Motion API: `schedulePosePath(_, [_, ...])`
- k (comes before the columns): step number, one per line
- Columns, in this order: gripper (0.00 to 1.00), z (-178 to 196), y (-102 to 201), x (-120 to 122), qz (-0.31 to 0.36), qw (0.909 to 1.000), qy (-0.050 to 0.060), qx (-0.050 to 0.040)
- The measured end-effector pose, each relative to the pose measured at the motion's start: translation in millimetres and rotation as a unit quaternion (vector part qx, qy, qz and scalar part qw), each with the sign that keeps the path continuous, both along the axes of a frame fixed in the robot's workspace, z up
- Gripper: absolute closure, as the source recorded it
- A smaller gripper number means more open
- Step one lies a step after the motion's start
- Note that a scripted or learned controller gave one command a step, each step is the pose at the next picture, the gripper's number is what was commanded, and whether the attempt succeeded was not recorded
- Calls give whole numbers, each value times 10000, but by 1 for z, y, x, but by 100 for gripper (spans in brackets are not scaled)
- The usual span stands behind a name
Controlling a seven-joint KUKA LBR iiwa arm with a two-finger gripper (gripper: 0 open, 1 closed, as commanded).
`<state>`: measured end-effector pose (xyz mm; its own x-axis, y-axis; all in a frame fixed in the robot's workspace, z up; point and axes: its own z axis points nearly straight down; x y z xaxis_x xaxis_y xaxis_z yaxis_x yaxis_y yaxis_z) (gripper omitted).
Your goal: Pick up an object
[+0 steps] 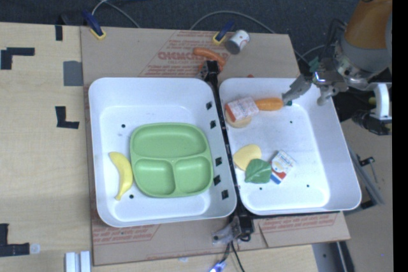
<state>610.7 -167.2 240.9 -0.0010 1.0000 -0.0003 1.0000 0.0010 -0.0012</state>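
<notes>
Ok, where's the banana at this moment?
The banana lies in the left bin, along the left edge of the green divided plate, near the bin's left wall.

arm (368, 22): cut off by right and top edges | gripper (306, 89): finger state too small to tell | leaf (258, 171), well below gripper: covers part of yellow piece (246, 155) and carton (282, 166)

even, fairly bright overhead light; soft faint shadows inside the white bins (102, 137); slightly soft, grainy picture overall.
</notes>
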Motion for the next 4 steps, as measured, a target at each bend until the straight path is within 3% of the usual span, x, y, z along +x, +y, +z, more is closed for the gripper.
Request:
schedulePosePath(1, [0,-134,44,26,-1,10000,-59,-1])
schedulePosePath(2, [0,-147,22,58,-3,9999,109,105])
schedulePosePath(3, [0,-148,-6,59,-6,9999,105,119])
schedulePosePath(4, [0,-155,-53,57,-8,10000,13,-17])
